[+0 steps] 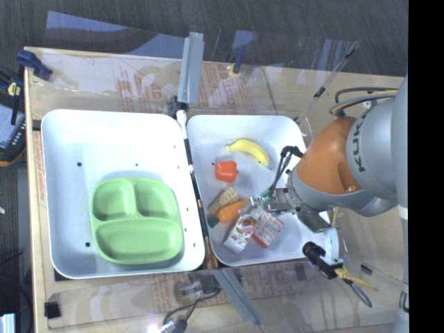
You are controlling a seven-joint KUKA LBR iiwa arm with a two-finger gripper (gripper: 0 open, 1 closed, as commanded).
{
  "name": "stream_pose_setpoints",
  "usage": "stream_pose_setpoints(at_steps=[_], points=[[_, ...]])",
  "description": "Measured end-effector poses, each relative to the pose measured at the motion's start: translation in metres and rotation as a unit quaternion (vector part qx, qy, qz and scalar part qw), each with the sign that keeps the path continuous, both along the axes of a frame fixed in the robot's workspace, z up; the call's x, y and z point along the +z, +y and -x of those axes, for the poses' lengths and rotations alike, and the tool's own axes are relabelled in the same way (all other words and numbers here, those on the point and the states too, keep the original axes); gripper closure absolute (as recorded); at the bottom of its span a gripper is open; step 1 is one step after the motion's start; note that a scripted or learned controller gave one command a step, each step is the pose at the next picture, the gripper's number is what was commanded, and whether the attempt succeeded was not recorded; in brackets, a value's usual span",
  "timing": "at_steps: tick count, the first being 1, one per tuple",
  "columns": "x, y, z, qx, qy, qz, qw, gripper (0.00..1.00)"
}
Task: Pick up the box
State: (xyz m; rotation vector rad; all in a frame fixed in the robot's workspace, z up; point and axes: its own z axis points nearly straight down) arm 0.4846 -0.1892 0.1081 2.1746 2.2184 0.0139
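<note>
A small white-and-red box (238, 234) lies tilted near the front of the right bin (208, 134). A second carton of similar colours (268, 229) lies against its right side. My gripper (265, 203) hangs low over the bin, directly above and just behind these two cartons, at the end of the grey arm with the orange band (326, 168) that reaches in from the right. Nothing is visibly lifted off the bin floor.
The right bin also holds a banana (250, 150) at the back, a red pepper-like piece (225, 171), and a tan wedge (222, 200) with an orange carrot (229, 212) just left of the gripper. A green divided plate (137, 220) sits in the left bin (62, 137).
</note>
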Motion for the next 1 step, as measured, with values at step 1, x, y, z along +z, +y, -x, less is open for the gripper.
stream_pose_setpoints(at_steps=[1], points=[[-0.0154,-0.0026,-0.0325,0.023,0.016,-0.0089,0.9996,0.00]])
